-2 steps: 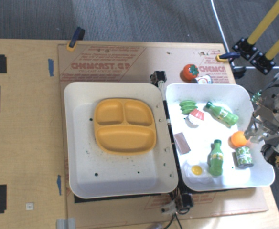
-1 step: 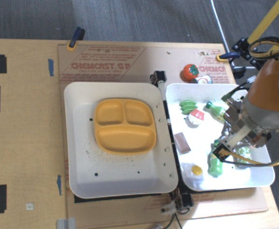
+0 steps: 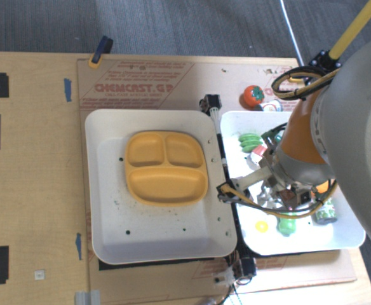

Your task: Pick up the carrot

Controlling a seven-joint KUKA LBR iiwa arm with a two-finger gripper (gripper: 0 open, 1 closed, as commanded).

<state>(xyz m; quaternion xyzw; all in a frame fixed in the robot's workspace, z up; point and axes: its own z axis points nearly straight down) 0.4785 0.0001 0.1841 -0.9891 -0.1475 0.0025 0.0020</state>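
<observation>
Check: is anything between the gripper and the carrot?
Cannot tell. The arm's wrist hangs over the gripper in the right bin. An orange sliver, possibly the carrot, peeks out at the wrist's right edge. The gap between them is hidden.

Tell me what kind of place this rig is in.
Likely a robotics lab bench: two white bins on a cardboard sheet, blue tape marks, and toy food beside a yellow divided plate.

The arm point(image 3: 312, 138) reaches into the right bin point(image 3: 347, 234), perhaps hiding the carrot.
</observation>
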